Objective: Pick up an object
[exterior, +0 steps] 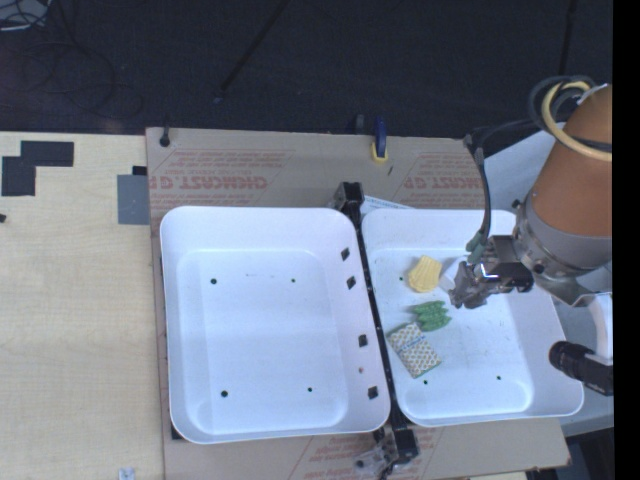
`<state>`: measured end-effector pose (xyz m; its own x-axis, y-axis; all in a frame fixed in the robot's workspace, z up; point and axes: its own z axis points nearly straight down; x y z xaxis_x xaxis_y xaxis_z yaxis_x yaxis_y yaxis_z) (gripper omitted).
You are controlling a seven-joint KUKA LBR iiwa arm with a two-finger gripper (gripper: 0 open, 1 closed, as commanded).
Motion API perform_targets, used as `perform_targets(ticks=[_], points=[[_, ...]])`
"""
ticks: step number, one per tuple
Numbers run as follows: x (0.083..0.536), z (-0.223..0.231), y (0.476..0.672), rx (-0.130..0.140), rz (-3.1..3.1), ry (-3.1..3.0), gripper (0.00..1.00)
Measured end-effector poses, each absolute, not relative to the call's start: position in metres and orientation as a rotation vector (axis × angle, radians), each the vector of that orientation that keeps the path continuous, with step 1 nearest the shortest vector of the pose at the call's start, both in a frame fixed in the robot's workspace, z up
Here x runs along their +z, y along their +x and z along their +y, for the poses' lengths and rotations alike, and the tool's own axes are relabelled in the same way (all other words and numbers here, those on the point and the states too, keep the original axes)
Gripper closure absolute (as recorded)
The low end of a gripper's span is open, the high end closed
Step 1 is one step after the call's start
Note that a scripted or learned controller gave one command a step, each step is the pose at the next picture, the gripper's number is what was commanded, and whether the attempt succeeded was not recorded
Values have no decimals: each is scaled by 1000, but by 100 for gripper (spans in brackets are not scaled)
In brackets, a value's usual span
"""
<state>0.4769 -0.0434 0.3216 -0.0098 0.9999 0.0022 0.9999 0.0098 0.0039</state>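
Fingers of the gripper (pixel 463 293) hang beside the green toy (pixel 432 315) - apart or together, I cannot tell - which looks light and soft, best pinched across its middle.

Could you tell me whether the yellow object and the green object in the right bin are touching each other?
Apart. The camera view shows a strip of bare white bin floor between the yellow object and the green object lying below it in the right bin.
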Motion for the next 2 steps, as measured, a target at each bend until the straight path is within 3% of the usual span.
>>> perform_targets(ticks=[1, 2], points=[[215, -130, 473, -15, 2217, 2237, 100], [321, 19, 537, 18, 2239, 2199, 100]])
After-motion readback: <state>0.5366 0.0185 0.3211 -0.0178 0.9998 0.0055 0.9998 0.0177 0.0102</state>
